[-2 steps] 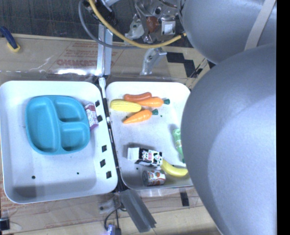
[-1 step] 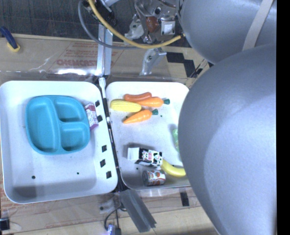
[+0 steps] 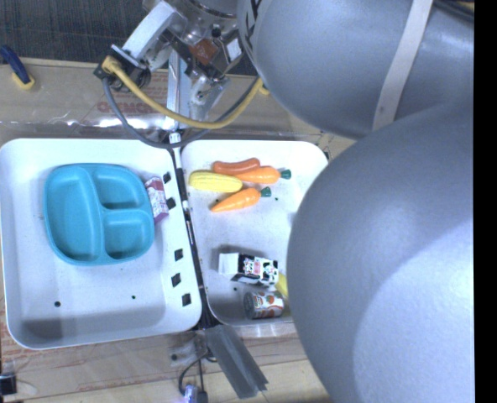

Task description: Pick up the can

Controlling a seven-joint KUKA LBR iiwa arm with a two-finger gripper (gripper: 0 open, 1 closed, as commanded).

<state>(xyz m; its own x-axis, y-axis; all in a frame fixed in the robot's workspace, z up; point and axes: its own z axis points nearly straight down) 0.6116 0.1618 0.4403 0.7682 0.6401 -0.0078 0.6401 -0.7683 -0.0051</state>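
- The claw [image 3: 200, 82] hangs at the far edge of the scene, above the strip of bench just beyond the seam where the two bins meet; whether it is wide or narrow I cannot tell, and nothing shows in its grip.
- Yellow cable [image 3: 152, 101] loops under the wrist, with a white block [image 3: 148, 34] jutting to the left of it.
- The grey arm [image 3: 374, 183] fills the right side, covering the right part of the right bin [image 3: 232, 233].
- The can [image 3: 264, 305] lies on its side in the near part of the right bin, close to the near wall, well apart from the claw.
- Just beyond the can sits a small black-and-white carton [image 3: 258, 268], with a white block [image 3: 227, 264] beside it on the left.
- At the far end of the right bin lie a sausage [image 3: 235, 167], a yellow corn cob [image 3: 215, 181] and two carrots [image 3: 250, 185], bunched together.
- The left bin [image 3: 30, 309] holds a blue divided tray [image 3: 99, 213]; a small purple packet [image 3: 157, 198] touches the tray's right edge.
- A blue-and-yellow tool [image 3: 15, 65] lies on the bench at far left.
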